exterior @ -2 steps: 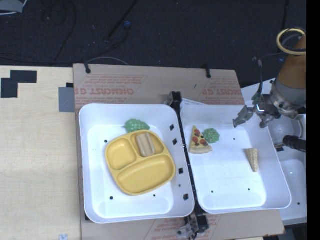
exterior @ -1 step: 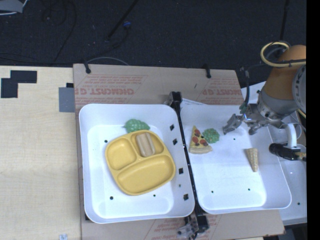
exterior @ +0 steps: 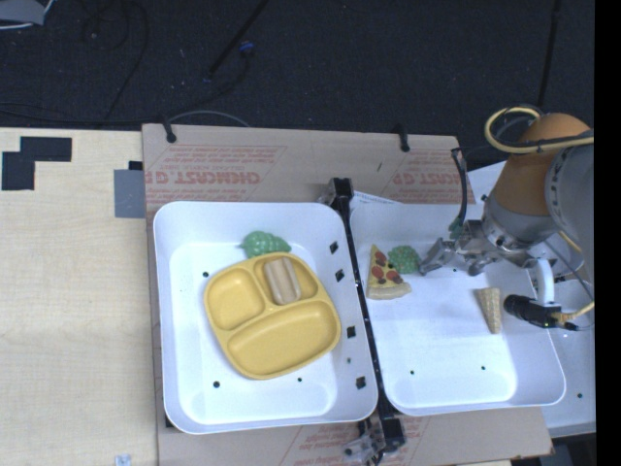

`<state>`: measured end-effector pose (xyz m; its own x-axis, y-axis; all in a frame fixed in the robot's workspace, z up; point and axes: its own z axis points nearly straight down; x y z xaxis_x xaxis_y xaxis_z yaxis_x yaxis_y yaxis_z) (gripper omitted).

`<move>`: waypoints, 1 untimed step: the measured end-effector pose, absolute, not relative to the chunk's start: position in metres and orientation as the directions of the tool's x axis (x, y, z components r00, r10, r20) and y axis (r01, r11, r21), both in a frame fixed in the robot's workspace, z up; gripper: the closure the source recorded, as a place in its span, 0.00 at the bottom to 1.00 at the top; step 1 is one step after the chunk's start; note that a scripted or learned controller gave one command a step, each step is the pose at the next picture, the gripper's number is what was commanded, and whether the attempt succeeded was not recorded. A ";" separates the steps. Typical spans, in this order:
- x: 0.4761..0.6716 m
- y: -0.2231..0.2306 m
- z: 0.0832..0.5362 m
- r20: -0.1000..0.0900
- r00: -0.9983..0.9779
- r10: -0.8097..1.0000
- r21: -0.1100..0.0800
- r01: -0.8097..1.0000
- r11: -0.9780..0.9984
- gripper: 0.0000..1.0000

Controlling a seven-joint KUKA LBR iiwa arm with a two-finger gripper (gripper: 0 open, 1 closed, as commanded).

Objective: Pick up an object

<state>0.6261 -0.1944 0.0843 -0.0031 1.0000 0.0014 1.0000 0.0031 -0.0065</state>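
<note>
Camera view looks down on the gripper (exterior: 441,255) in the right bin (exterior: 446,377), its fingers spread and holding nothing, just beside the green broccoli piece (exterior: 405,258) and pizza slice (exterior: 384,273). A clean pick likely means centring the spread fingers over one piece, dropping straight, and keeping off the bin wall. The cone (exterior: 490,308) lies apart. Mirrored print on the cardboard (exterior: 213,175) resembles "CHEMCAST G.P.".

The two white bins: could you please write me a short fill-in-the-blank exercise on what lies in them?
1. The yellow tray lies in the ____ bin.
2. The pizza slice lies in the ____ bin.
3. The hot dog rests in a compartment of the ____ tray.
4. The broccoli lies beside the ____ slice.

Missing words: left; right; yellow; pizza
</note>
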 end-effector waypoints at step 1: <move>0.627 -0.195 0.097 0.000 -0.004 1.000 -0.003 1.000 0.004 1.00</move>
<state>0.6271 -0.1948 0.0975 -0.0040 1.0000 0.0002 1.0000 0.0040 -0.0032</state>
